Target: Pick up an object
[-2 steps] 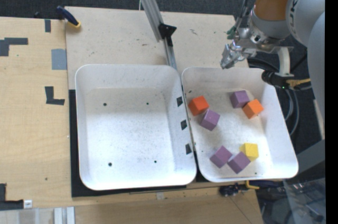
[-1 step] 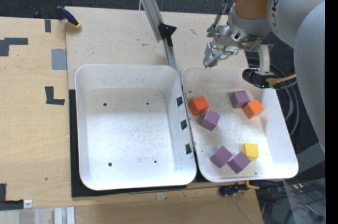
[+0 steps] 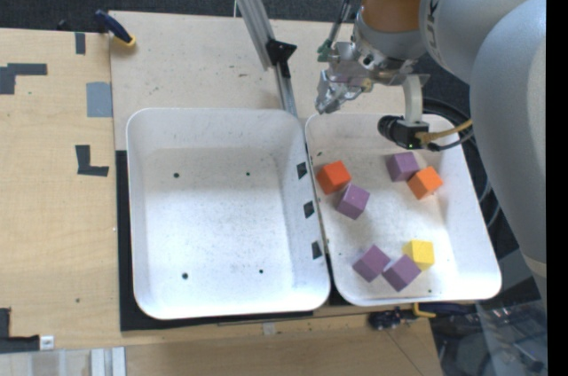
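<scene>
Arm (image 3: 461,19): grey with an orange band, reaching in from 3 o'clock and ending above the far rim of the right bin.
Worktop (image 3: 53,179): pale wood, carrying both bins side by side on a dark mat.
Left bin (image 3: 151,135): shallow and white, with a few dark specks on its floor.
Right bin (image 3: 470,268): shallow and white, holding seven small blocks.
Tool (image 3: 330,99): hangs over the far left corner of the right bin, at about 11 o'clock of that bin; nothing sits between its tips; how far apart the tips stand I cannot tell.
Key relation: the nearest block, the orange block (image 3: 333,176), lies toward 6 o'clock from the tool, close but apart from it; I judge a short drop and a small shift toward the viewer would put the tool over it.
Block axis: roughly cubic, so no long axis to line up with; its faces sit turned a little against the bin wall.
Purple block (image 3: 352,200): just beside the orange one, at its 5 o'clock, likely to crowd a grip.
Far pair: second purple block (image 3: 402,165) touching second orange block (image 3: 426,183), toward 3 o'clock.
Near cluster: two purple blocks (image 3: 371,262) (image 3: 401,272) and a yellow block (image 3: 421,253), toward 6 o'clock.
</scene>
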